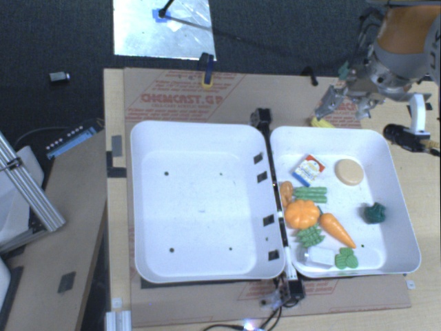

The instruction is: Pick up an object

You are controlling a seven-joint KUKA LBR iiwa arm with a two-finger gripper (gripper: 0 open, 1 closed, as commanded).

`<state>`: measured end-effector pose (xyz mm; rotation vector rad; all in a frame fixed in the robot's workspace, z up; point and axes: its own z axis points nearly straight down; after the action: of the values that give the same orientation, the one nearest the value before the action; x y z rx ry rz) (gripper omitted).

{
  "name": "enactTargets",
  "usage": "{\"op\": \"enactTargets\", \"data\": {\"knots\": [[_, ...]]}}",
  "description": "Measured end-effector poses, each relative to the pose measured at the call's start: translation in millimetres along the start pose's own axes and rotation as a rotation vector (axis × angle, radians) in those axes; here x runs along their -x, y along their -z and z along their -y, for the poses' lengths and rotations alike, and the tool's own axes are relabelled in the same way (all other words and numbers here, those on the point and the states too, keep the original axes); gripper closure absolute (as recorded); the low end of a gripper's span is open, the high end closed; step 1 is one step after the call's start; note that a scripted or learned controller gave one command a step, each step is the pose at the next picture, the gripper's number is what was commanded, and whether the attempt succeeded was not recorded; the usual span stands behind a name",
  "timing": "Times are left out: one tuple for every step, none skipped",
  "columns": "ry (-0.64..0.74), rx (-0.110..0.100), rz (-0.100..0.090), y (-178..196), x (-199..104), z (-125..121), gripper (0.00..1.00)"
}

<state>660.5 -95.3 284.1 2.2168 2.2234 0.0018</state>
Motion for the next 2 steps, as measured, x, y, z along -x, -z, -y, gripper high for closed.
{"op": "enactTargets", "data": {"knots": [[0.003,0.004,0.000,11.4,-0.4,-0.9,1.00],[-0.006,-0.014,-0.002,-53.5,19.0,101.0,1.00]]}}
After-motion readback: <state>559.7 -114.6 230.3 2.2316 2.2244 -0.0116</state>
